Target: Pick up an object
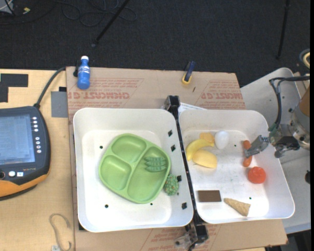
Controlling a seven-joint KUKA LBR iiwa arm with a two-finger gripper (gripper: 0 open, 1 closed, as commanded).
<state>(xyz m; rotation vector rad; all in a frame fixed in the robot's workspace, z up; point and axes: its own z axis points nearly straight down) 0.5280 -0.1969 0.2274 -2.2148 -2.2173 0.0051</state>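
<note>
The gripper (262,146) reaches in over the right bin's (275,205) right wall, low and close to the carrot (247,153), which lies just left of its tip; whether its fingers are wide or narrow cannot be told at this size, and nothing is seen between them. No object is lifted yet, so the pick is judged barely begun. Below the carrot sits a tomato (257,174); further left of the carrot lie an egg (221,138) and a banana (199,146). Near the bin's front wall rest a brown block (209,196) and a wedge (237,206).
</note>
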